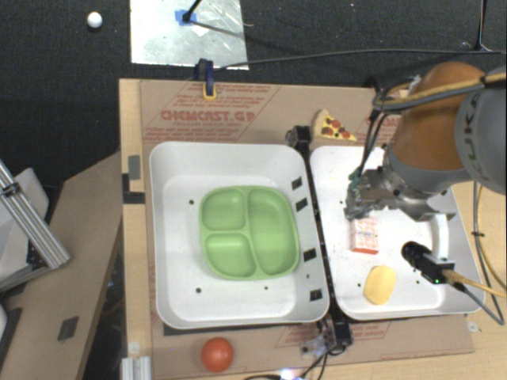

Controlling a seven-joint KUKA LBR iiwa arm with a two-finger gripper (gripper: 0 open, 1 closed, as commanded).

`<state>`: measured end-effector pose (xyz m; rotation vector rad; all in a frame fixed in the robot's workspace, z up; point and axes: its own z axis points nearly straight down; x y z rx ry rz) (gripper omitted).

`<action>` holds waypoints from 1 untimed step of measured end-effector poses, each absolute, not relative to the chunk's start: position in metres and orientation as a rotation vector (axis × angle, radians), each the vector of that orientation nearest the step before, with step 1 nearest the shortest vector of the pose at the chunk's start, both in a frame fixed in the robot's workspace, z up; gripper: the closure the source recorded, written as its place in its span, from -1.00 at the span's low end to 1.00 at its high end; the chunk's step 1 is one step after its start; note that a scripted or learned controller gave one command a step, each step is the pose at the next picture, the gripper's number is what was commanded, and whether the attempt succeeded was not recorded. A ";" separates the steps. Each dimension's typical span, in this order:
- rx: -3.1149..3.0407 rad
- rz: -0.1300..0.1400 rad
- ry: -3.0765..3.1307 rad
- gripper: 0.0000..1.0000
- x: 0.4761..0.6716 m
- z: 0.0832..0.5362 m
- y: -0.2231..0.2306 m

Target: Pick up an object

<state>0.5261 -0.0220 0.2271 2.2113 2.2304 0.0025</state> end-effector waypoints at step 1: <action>2.209 0.006 2.231 1.00 0.548 0.236 0.032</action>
